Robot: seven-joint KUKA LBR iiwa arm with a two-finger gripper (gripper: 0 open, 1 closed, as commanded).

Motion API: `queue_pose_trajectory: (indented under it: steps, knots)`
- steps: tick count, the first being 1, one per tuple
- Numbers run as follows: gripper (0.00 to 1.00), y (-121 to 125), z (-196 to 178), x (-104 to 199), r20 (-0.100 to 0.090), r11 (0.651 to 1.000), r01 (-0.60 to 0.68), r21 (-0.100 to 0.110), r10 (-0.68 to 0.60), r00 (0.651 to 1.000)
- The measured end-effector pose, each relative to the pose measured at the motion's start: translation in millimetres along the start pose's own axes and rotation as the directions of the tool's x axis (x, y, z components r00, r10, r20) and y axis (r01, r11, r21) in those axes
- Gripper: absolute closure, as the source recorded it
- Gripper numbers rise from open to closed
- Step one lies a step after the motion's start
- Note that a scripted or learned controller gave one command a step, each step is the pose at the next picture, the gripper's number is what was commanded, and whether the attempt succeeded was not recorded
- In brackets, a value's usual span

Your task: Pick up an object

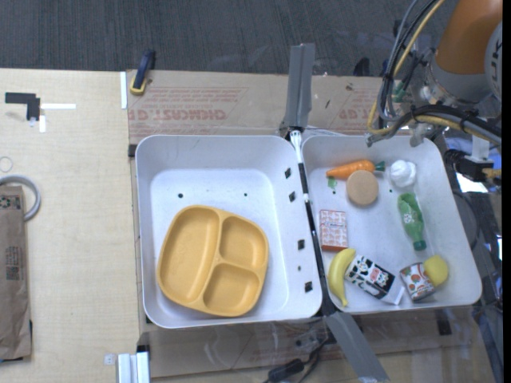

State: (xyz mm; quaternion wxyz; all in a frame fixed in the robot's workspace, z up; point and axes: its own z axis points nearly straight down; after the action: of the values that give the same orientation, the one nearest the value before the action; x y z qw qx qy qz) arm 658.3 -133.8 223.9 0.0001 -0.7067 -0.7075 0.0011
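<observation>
The right bin holds several objects. An orange carrot lies at the back beside a round tan disc. A green bottle with a white cap lies to their right. A red-and-white box sits in the middle left. Along the front lie a banana, a cow-patterned carton, a small can and a lemon. My gripper hangs above the bin's far right corner, under the orange band and cables, clear of all the objects.
The left bin holds a yellow divided plate. A grey divider rises behind the gap between the bins. Cardboard lies behind them, and a brown paper bag rests at the far left.
</observation>
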Motion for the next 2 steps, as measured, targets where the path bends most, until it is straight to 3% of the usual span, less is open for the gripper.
queue_pose_trajectory:
  steps: [1,2]
  knots:
    - [0.00,-68,94,14,0.000,0.981,0.194,0.000,-0.194,0.981]
    - [0.00,-76,36,-20,0.003,0.848,0.529,-0.003,-0.529,0.848]
